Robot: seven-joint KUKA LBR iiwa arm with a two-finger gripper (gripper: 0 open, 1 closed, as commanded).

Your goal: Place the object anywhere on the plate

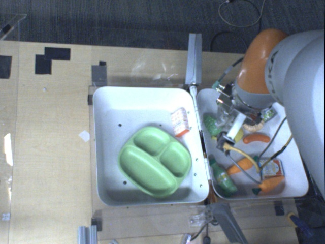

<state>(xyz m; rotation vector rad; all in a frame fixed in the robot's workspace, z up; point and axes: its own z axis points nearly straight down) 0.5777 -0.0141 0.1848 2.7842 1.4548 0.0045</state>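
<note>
The gripper point(227, 136) hangs over the right bin point(299, 187), presumably picking for the plate point(155, 160); its grip is unclear.

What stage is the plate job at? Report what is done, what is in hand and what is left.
Done: nothing lies on the green plate in the left bin; a small packet rests beside the plate, against the bin's wall. In hand: the gripper is down in the right bin among toy vegetables; no grasp is visible. Left: picking an object, carrying it over, placing it on the plate.

bulky grey arm point(299, 80), orange band, loose yellow and black cables
</note>
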